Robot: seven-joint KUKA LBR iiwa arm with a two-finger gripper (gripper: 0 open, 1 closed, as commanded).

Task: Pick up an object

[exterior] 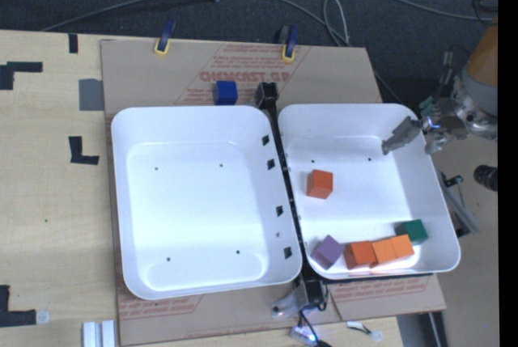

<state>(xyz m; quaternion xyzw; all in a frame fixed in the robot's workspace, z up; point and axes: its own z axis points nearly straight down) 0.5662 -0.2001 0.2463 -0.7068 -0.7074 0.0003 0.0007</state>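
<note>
A robot gripper (402,135) hangs over the right bin's (356,115) far right rim — whether it is spread or closed cannot be told. An orange cube (320,184) sits alone mid-bin, well apart from a purple block (328,251) and others crowded along the near wall. It looks light, rigid and smooth — best pinched across two flat opposite faces.
</note>
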